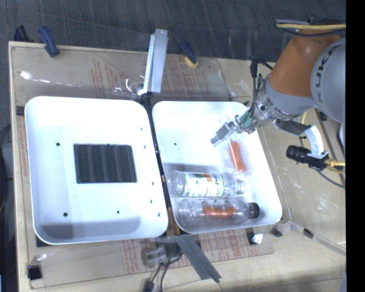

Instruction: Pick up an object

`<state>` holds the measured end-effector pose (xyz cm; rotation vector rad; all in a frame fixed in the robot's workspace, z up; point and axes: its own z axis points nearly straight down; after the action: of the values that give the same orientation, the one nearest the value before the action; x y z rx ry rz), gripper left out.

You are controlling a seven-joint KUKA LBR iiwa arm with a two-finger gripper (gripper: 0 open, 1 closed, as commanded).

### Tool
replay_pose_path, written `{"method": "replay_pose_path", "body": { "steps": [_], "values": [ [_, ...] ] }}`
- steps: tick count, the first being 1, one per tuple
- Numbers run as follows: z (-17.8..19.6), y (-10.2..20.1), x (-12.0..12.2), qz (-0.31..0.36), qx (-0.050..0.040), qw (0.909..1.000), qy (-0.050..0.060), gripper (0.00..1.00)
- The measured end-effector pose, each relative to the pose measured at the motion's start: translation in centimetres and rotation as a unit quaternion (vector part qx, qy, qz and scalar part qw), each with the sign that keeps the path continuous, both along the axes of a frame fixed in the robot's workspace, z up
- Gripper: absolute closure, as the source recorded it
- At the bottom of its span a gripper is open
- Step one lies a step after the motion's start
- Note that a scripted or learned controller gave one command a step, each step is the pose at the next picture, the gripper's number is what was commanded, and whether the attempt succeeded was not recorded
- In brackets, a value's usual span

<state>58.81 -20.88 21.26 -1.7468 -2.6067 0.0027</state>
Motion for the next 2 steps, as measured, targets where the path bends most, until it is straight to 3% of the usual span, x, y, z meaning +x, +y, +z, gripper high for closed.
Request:
{"method": "replay_pose_path", "body": {
  "steps": [1,2],
  "values": [
    [-2.0,0.0,0.3,0.062,0.0004,0.9981,0.0,0.0],
    [-8.3,0.0,-1.6,0.095,0.0002,0.9954,-0.001,0.0]
  ]
}}
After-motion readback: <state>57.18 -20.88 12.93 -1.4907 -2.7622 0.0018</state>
